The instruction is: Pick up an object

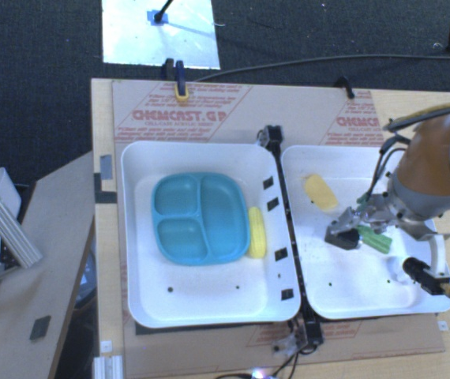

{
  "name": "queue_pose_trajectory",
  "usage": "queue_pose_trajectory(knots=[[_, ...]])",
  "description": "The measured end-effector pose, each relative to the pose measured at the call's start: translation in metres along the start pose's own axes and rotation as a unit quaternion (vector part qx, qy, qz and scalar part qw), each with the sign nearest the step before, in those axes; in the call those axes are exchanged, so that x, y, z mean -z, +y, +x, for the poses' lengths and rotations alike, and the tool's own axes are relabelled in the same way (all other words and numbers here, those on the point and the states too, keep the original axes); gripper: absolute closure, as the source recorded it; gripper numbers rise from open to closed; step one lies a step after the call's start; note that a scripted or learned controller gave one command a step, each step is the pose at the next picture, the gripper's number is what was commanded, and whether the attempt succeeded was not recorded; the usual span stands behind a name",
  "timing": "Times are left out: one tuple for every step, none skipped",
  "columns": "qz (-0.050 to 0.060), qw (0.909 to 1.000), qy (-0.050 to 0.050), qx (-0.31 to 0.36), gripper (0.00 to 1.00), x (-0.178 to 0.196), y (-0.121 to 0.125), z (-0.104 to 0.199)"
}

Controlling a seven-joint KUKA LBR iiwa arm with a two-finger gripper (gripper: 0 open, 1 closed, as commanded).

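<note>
Looking into the right shallow white bin, you see the hand low beside a green block; whether it is spread, you cannot tell. A pale yellow piece lies near.

Both white bins look like smooth moulded plastic with a faint sheen. The blue divided plate is glossy plastic, and the yellow piece beside it looks soft-matt. My surface is pale sheet with protective printed paper. My end effector looks dark, matt metal.
</note>
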State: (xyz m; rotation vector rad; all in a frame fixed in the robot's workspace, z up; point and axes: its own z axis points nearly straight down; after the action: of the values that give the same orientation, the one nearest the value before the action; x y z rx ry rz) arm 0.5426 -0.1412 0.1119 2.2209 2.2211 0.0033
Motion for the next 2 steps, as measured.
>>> queue_pose_trajectory(knots=[[-0.008,1.0000,-0.003,0.001,0.00,-0.008,0.006,-0.002],[-0.015,0.9999,-0.004,0.000,1.00,0.005,0.010,-0.002]])
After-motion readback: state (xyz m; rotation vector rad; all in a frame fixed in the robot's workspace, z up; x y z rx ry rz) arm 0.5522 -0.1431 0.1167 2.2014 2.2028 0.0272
